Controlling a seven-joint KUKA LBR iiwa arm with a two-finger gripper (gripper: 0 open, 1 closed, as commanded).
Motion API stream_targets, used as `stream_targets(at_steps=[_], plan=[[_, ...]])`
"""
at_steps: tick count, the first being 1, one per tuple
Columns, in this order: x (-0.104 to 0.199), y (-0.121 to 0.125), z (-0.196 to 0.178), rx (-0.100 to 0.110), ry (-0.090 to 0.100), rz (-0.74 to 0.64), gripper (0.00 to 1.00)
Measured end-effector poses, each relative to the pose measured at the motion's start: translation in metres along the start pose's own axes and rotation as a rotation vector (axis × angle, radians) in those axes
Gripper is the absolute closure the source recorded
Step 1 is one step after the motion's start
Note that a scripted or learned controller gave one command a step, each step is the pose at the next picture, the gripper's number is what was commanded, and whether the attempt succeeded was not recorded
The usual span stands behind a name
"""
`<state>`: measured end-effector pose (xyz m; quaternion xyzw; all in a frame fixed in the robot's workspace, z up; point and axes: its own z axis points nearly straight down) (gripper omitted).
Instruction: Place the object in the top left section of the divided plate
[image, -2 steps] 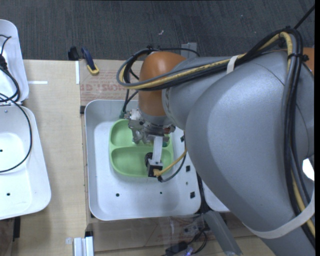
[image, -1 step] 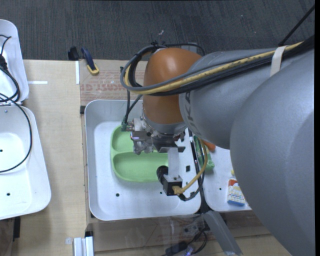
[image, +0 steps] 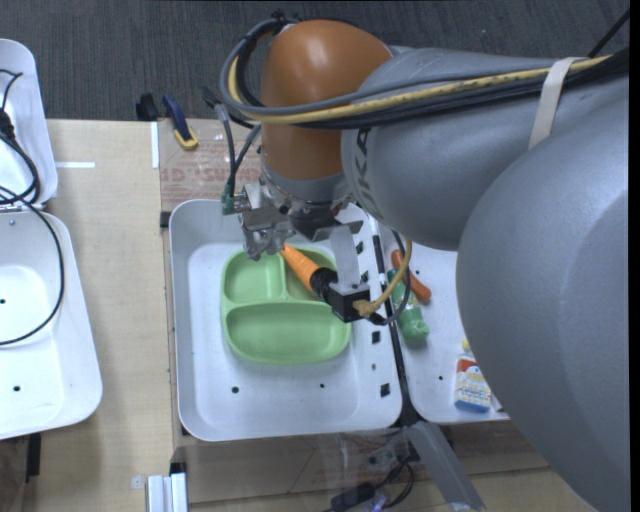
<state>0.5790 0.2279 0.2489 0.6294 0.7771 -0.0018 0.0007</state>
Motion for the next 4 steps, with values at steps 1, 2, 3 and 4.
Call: stream_targets(at_steps=[1, 2, 3, 4], plan=[[-0.024, -0.062, 0.153, 0.001, 0.002, -0.101, 1.00], [-0.014, -0.053, 0.157, -0.001, 0.002, -0.016, 1.00], [-0.064, -0.073, 0.015, 0.000, 0.001, -0.112, 1.00], [-0.015, -0.089, 0.023, 0.003, 0.001, -0.156, 1.00]])
